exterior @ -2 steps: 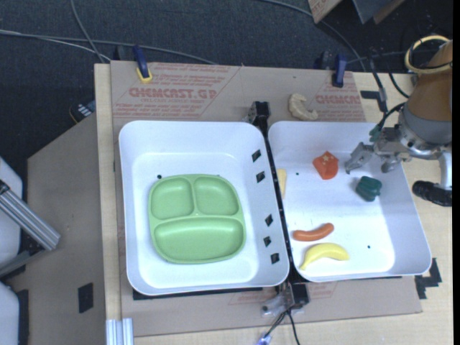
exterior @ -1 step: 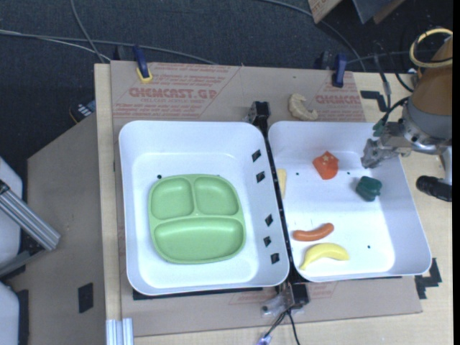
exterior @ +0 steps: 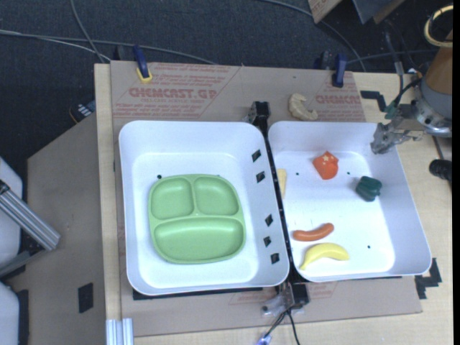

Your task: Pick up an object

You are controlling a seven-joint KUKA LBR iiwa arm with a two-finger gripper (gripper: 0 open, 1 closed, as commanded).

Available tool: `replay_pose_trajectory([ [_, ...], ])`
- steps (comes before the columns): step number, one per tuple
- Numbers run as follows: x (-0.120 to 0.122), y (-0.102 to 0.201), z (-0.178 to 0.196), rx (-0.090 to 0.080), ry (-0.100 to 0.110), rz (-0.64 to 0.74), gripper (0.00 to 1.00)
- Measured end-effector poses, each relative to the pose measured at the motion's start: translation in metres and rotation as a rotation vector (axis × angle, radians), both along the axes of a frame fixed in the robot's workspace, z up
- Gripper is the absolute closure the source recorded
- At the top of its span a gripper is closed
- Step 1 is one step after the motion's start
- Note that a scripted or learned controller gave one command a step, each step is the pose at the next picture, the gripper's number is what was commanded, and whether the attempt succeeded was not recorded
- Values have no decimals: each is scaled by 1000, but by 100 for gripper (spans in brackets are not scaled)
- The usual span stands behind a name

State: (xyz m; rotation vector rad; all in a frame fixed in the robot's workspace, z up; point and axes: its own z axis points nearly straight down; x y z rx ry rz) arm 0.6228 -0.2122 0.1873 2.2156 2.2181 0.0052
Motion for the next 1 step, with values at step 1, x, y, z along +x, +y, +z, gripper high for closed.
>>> replay_pose_trajectory([
  [1,8,7,50,0,0,1,100],
])
